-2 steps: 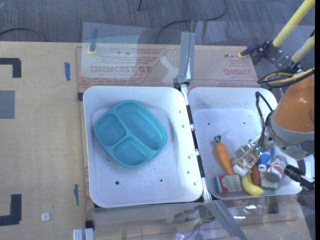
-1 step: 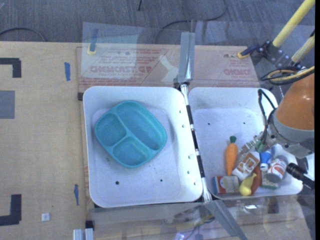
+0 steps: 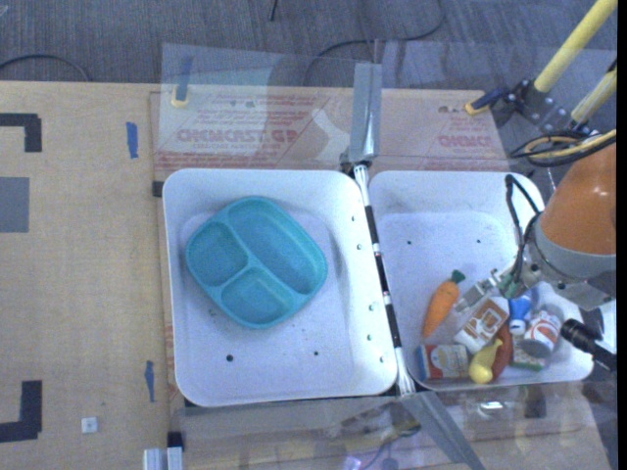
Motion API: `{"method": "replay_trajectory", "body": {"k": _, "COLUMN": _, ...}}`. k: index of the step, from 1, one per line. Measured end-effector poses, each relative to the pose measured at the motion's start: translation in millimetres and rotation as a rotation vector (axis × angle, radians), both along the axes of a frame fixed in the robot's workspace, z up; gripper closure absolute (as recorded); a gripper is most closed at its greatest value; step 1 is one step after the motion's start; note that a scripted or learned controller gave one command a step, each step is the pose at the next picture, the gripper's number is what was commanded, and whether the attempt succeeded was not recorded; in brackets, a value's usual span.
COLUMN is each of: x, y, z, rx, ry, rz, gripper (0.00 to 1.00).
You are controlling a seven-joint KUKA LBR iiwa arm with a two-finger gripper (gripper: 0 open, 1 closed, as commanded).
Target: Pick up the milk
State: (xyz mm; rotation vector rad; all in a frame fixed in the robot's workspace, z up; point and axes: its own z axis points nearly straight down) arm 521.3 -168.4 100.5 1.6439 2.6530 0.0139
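Observation:
The milk, a small white carton with an orange label, lies tilted in the right bin among a pile of toy food near the front right corner. The gripper hangs low over the pile, just behind and to the right of the milk, under the grey wrist and orange band. From this angle I cannot see whether it touches the carton. Nothing is seen lifted off the bin floor.
Around the milk lie a carrot, a second red-and-white carton, a yellow piece, a can and a blue item. A teal divided plate sits in the left bin.

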Motion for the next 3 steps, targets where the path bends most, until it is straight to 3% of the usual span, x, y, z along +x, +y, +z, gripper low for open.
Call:
{"method": "replay_trajectory", "body": {"k": 1, "x": -34.4, "y": 21.6, "z": -10.1, "rx": -0.002, "ry": 0.002, "rz": -0.018, "gripper": 0.00}}
{"method": "replay_trajectory", "body": {"k": 2, "x": -27.7, "y": 3.0, "z": -11.9, "rx": 0.008, "ry": 0.010, "rz": -0.162, "gripper": 0.00}}
{"method": "replay_trajectory", "body": {"k": 3, "x": -26.2, "y": -0.1, "z": -1.1, "rx": 0.002, "ry": 0.001, "rz": -0.166, "gripper": 1.00}}
